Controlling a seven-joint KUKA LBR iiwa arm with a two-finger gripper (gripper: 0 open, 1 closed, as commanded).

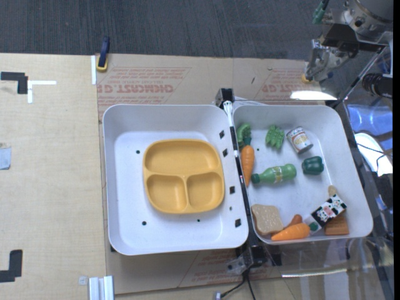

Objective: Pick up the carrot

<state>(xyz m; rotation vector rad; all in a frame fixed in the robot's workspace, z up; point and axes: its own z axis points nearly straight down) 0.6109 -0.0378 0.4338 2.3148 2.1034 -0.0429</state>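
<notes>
- The slim orange carrot with green leafy top point(247, 159) lies against the left wall of the right white bin point(350, 167).
- The claw point(319, 61) hangs beyond that bin's far edge; whether it is open, I cannot tell.
- Approach not yet begun; next it must descend over the carrot.

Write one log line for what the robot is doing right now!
arm: up at far right, above right bin | carrot: lying by right bin's left wall, untouched | second carrot: near front wall | yellow plate: left bin

Orange carrot point(247, 160) with green top, yellow tray point(184, 175), white bins point(119, 167) — black-and-white cow-patterned carton point(329, 210), green bottle point(275, 174)
</notes>
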